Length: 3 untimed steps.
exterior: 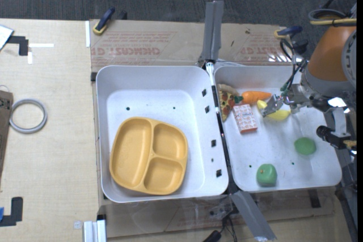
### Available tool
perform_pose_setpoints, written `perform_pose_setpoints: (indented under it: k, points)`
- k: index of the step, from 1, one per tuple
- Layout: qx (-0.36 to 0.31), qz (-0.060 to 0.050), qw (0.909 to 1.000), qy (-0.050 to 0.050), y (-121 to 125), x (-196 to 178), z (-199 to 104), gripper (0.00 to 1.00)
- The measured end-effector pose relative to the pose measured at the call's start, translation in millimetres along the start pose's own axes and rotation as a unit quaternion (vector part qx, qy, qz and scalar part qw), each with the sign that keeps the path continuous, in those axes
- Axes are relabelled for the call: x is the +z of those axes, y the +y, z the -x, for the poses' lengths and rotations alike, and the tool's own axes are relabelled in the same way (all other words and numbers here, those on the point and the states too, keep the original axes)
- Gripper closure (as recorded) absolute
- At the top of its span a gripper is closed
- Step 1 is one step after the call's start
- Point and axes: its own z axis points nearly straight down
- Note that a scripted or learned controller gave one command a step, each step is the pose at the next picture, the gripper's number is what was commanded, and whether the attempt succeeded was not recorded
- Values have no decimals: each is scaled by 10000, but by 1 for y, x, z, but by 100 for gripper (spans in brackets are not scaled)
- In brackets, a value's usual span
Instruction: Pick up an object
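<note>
The gripper (275,106) sits low in the right bin (317,175), its tip at the yellow banana (274,115) — whether it is open or closed I cannot tell. A carrot (256,96) lies just behind, a pizza slice (226,100) and a red-and-white box (245,119) to the left. Two green fruits (266,174) (305,146) rest nearer the front. The left bin (113,88) holds a yellow tray (148,155).
</note>
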Motion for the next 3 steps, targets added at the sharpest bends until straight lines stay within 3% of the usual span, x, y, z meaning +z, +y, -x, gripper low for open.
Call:
perform_pose_setpoints:
  k: [1, 2, 3]
  points:
    - [2, 38, 10000, -12, 3, -13, 1, 100]
    - [-908, -33, 9959, 19, 24, -112, -53, 100]
    - [-1034, -37, 9946, 16, 49, -108, -22, 100]
